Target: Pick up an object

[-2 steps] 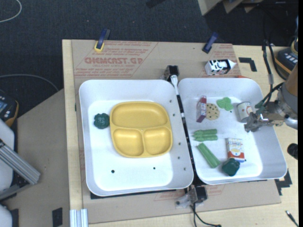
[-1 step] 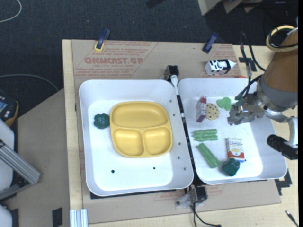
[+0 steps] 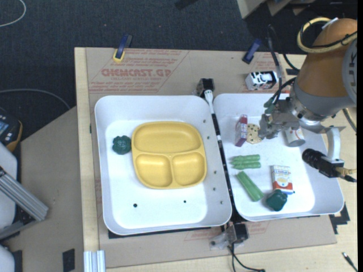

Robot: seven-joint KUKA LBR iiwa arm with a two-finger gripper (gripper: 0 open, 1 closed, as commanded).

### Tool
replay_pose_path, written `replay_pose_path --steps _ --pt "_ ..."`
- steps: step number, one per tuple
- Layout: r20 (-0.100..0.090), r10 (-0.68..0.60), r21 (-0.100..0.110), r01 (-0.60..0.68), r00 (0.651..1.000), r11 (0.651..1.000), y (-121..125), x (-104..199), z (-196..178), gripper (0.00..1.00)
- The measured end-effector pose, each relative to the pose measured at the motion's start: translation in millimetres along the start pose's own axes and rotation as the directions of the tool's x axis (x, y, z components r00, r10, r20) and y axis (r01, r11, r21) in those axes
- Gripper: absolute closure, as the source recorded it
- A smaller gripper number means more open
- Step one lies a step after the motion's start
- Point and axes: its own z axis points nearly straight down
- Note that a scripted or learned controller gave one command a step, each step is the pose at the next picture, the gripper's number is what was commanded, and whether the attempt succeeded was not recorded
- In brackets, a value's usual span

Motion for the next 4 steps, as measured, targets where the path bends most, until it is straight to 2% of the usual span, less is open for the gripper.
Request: replay_pose_path --steps 1,2,3,4 --pt "0.001 0.003 0.000 -0.003 1.000 1.000 18 9 1 1.00" --pt "0.001 0.005 0.000 -0.005 1.000 1.000 17 4 -10 1.00" --pt "0.001 0.004 0.003 -0.004 1.000 1.000 22 13 -2 1.00" --pt "0.000 0.007 0.008 -0.007 1.000 1.000 10 8 2 1.00"
